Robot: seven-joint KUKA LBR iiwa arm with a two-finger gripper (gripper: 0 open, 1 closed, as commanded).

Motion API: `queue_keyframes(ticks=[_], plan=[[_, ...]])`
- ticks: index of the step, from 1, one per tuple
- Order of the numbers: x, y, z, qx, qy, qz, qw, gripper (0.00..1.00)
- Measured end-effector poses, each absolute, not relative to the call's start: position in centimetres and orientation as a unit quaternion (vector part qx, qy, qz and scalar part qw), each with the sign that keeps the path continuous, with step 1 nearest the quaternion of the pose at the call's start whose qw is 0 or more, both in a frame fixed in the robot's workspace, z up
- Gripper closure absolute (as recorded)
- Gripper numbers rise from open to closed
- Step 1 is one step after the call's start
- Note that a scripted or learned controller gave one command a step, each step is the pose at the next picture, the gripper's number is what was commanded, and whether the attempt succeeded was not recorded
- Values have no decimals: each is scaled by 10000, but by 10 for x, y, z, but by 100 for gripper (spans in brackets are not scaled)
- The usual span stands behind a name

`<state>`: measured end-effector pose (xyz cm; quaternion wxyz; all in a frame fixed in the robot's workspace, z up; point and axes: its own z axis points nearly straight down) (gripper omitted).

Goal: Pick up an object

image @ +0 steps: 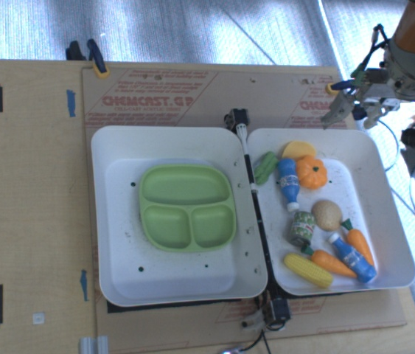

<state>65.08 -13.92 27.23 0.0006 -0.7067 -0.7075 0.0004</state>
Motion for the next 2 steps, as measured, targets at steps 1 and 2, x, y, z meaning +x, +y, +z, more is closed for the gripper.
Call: queue_keyframes(ticks=[1, 2], plan=[[606, -91, 174, -7065, -7077, 5, 9, 0], [591, -94, 87, -7068, -7074, -15, -16, 0]])
